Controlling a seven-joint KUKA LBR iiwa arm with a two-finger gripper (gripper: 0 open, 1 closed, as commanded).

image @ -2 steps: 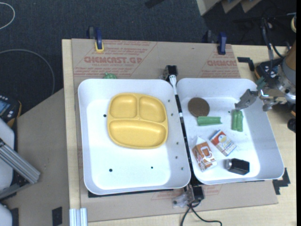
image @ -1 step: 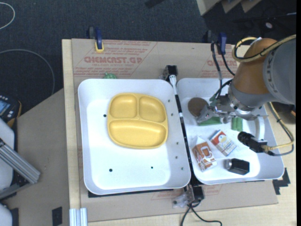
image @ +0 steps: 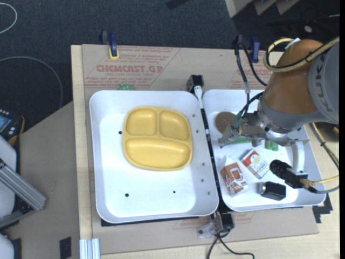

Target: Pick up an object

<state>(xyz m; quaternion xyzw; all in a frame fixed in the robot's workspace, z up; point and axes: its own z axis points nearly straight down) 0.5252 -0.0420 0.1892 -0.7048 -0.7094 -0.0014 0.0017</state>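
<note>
- Two flat packets lie nearest, in the near half of the right bin (image: pixel 218 104): a brown packet (image: pixel 233 178) close to the bin's left wall, and a red and white packet (image: pixel 254 163) just beside it, toward the middle.
- Both packets lie flat. The brown one's long axis runs roughly from near edge to far edge, and the other sits askew to it.
- Next comes the gripper (image: pixel 229 138), over the left half of that bin and pointing toward its left wall. Whether it is released or clenched I cannot tell, and nothing can be seen held in it.
- A green thing (image: pixel 273 143) lies under the wrist, mostly hidden.
- Farthest in this bin, toward its far left corner, is a brown disc (image: pixel 223 120), just beyond the gripper tip.
- The move turns on this, as I judge it: the disc lies on the gripper's far side and the packets on its near side. The disc is the closer, so a short shift toward the far edge would centre on it.
- Across the shared wall, the left bin (image: pixel 108 161) carries a yellow plate (image: pixel 158 138), well apart from the gripper.
</note>
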